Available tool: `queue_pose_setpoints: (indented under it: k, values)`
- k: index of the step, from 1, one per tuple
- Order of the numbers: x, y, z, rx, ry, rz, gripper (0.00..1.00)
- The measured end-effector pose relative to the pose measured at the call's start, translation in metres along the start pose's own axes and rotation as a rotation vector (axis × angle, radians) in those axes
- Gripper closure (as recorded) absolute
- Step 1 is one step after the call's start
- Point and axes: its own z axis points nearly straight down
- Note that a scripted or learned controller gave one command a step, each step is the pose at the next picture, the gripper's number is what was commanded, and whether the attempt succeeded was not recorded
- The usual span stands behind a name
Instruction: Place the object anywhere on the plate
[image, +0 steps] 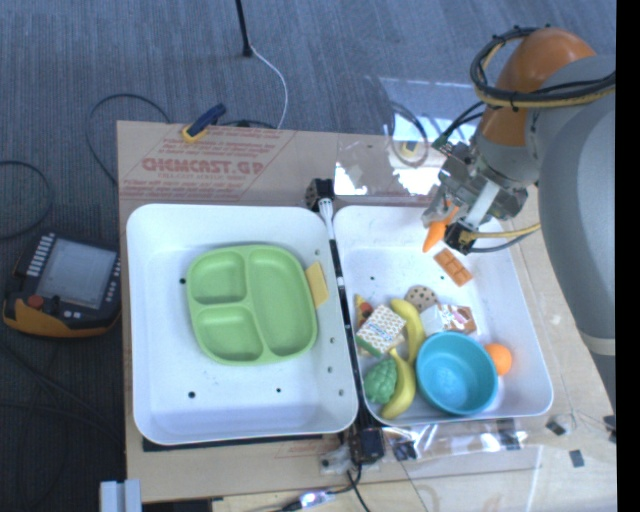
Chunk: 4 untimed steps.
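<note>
— Where is your gripper (447, 222) now?

— Over the far end of the right bin (520, 300), reaching in from the right; my fingers are closed on a small orange carrot (433, 236); it sits pinched between them, lifted clear of the bin floor.

— Which way does the carrot lie?

— Its long axis runs near upright in the view, tilted a little; the narrow tip points down and left, toward the bin's middle; the thick end is up at my fingers.

— And the plate?

— The green plate (250, 303), with its three compartments, lies in the left bin (160, 400), well apart from the carrot; the divider between the bins stands between us.

— What is under you?

— An orange block (454, 267) just below the carrot; nearer the front, a banana (411, 318), a blue bowl (456, 374) and a small orange ball (498, 359) crowd together.
</note>
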Motion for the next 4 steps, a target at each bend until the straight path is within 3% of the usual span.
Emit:
queue_pose_setpoints:
  k: [1, 2, 3, 4]
  values:
    - [0.014, -0.051, -0.015, 0.004, 0.002, 0.284, 1.00]
    - [0.100, -0.137, -0.030, 0.006, 0.004, 0.435, 1.00]
    - [0.145, -0.193, 0.001, 0.005, 0.000, 0.672, 1.00]
    - [0.211, -0.225, -0.077, 0.003, 0.009, 0.621, 1.00]
